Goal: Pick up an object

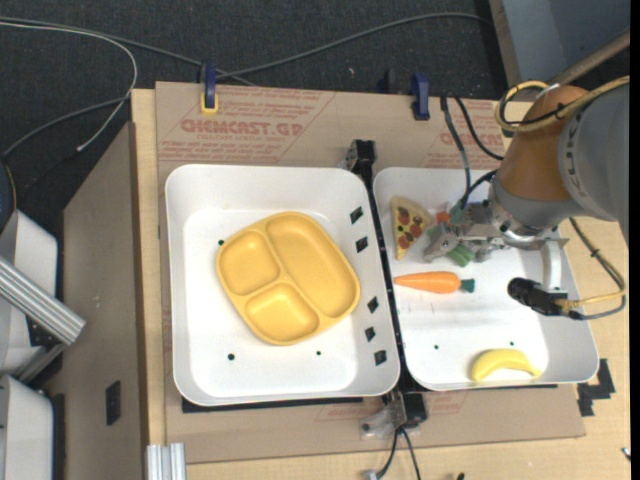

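Your arm (560, 158), grey with an orange band, reaches in from the right over the right bin (570, 358). The left bin (190, 368) holds a glossy yellow divided plate (288, 277), moulded in three wells.

The gripper (452, 240) sits low at the right bin's upper left; whether it is released or clenched, I cannot tell.

Likeliest target, judging by nearness: the carrot (430, 282), smooth orange plastic with a green stub. It lies just below the gripper, long axis left-right, tip toward the divider.

Pizza slice (407, 225), flat wedge, just left of the gripper. Banana (505, 365), curved, at the bin's near edge, well apart.
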Motion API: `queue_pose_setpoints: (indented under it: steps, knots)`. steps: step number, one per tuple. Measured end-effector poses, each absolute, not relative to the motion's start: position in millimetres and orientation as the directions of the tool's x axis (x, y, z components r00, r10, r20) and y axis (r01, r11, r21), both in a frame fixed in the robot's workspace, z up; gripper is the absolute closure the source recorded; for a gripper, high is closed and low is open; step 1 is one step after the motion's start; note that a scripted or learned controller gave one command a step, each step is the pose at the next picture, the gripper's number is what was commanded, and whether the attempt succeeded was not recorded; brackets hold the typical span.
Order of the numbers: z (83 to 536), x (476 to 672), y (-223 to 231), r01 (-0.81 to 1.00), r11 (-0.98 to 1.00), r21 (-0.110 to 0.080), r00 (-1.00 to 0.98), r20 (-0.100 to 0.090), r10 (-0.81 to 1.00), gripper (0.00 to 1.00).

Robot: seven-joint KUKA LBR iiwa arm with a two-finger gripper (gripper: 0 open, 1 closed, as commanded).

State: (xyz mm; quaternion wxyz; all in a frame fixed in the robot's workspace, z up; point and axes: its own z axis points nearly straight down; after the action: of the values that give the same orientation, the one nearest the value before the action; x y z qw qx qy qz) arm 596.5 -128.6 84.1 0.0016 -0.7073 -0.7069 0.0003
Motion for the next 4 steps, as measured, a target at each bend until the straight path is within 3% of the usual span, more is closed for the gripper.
queue_pose_setpoints:
  steps: [1, 4]
  knots:
    - [96.7, 597.3, -128.2, 1.0, -0.001, 0.0, 0.001, 0.002, 1.0, 1.0]
    - [245.0, 595.4, -109.4, 1.0, 0.003, 0.004, -0.003, 0.0, 1.0, 1.0]
